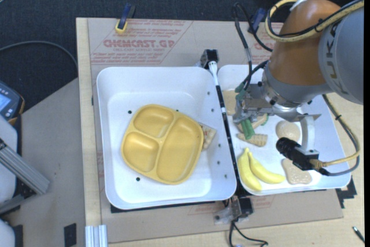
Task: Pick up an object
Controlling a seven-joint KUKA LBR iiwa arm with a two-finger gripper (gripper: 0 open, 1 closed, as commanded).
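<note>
My gripper reaches down into the left part of the right bin, under the orange band of the arm. Right at its tip lie a green piece and a tan piece. A yellow banana lies near the bin's front edge. A pale round object and a tan cookie-like object rest to the right of the banana. In the left bin sits a yellow divided plate, with a small beige object at its right edge.
A black dividing rail runs between the two bins. A black bracket on the arm hangs over the right bin. Cables loop around the arm's wrist. The bench's cardboard top lies behind the bins.
</note>
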